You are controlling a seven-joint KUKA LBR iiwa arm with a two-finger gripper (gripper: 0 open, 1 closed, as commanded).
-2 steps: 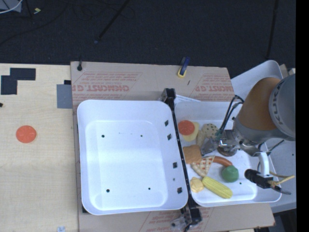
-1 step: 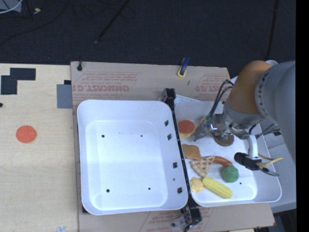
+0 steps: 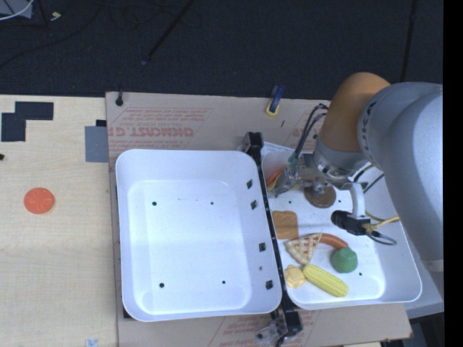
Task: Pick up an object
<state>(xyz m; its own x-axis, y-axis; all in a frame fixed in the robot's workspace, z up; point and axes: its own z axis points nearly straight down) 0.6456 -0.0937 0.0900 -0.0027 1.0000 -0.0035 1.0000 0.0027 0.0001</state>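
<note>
A pale wooden bench [image 3: 58,266] carries an orange disc [image 3: 39,201] at 9 o'clock, with dark floor beyond it at 12. A cardboard sheet [image 3: 181,121] lies under two white bins. The left bin [image 3: 137,295] sits mid-frame. The right bin [image 3: 405,288] holds toy food at its 6 o'clock end: toast [image 3: 285,224], a waffle wedge [image 3: 304,248], corn [image 3: 325,280], a sausage [image 3: 335,241] and a green ball [image 3: 344,259]. The gripper [image 3: 289,176] hangs at the bin's 11 o'clock corner, the toast just toward 6 from it, apart. Whether its jaws are wide or narrow, I cannot tell.
</note>
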